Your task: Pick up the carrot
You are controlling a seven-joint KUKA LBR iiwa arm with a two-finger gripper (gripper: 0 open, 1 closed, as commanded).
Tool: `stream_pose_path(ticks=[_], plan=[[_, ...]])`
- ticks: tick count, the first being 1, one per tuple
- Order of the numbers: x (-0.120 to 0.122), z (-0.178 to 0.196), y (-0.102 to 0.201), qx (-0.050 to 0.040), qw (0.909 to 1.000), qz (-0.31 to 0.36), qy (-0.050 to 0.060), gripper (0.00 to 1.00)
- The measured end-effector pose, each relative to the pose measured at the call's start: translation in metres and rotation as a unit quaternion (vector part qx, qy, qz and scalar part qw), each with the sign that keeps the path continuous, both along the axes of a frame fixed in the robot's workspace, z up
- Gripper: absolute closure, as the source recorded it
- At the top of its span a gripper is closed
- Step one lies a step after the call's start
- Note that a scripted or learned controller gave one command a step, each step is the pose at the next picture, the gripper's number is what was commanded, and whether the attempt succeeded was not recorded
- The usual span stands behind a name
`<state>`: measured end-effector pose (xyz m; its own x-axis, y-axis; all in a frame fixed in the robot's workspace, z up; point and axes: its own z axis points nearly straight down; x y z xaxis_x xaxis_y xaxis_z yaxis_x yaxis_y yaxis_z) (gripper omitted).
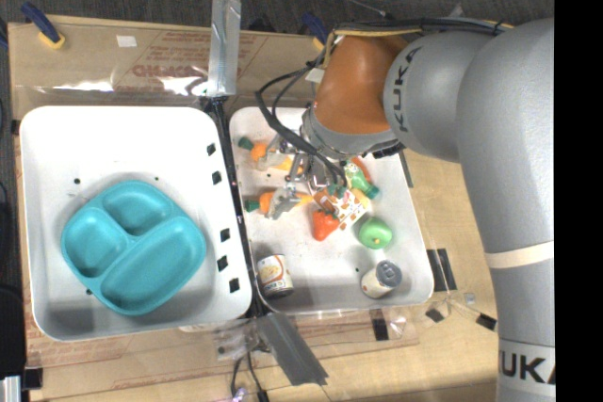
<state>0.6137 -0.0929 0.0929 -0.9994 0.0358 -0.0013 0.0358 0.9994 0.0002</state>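
In the right bin [405, 292], an orange carrot with a green top [362, 178] lies near the right wall, partly under the arm's wrist. Two smaller orange pieces with green ends lie further left, one [252, 146] near the bin's back left and one [263, 201] by the left wall. My gripper [285, 195] reaches down into the middle of this bin, its tip just right of the lower orange piece and well left of the green-topped carrot. Nothing is visibly held.
Also in the right bin are a red strawberry-like item [325, 224], a green apple [374, 233], a small patterned packet [349, 205], an upright can [273, 274] and a can on its side [382, 278]. The left bin [38, 146] holds a teal divided plate [132, 245].
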Motion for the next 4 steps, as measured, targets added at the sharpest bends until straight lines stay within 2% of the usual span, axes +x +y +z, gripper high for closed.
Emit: stream_pose_path(ticks=[1, 2, 3, 4], plan=[[0.002, 0.011, 0.001, -0.0002, 1.0, 0.003, -0.002, 1.0], [0.017, 0.103, 0.045, 0.0003, 0.9945, -0.104, -0.003, 1.0], [-0.02, 0.099, 0.119, 0.0005, 0.9957, -0.093, 0.001, 1.0], [0.023, 0.117, 0.13, 0.0001, 0.9944, -0.105, -0.001, 1.0]])
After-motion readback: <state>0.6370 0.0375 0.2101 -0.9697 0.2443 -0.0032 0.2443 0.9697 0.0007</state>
